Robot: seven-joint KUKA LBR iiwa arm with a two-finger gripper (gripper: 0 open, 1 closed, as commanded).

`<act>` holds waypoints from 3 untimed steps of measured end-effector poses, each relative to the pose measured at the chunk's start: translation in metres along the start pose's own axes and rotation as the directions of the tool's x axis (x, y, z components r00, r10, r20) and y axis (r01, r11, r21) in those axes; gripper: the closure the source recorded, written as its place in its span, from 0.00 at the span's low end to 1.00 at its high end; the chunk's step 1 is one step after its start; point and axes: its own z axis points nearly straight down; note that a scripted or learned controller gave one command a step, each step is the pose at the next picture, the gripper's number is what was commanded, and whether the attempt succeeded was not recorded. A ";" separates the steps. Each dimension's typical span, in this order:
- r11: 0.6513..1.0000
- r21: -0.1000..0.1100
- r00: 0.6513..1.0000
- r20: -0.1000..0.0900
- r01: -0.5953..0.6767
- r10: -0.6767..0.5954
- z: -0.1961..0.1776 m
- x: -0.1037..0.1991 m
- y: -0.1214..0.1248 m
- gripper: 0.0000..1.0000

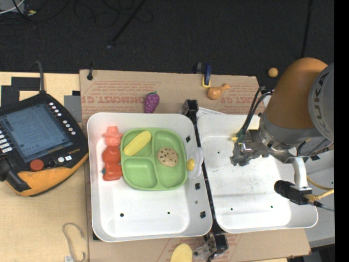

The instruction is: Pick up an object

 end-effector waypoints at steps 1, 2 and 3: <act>1.000 -0.002 1.000 0.000 -0.001 0.001 -0.020 -0.003 0.003 1.00; 1.000 0.002 1.000 0.000 -0.006 0.006 -0.015 -0.001 -0.010 1.00; 1.000 -0.001 1.000 0.000 -0.001 0.001 -0.017 0.007 0.005 1.00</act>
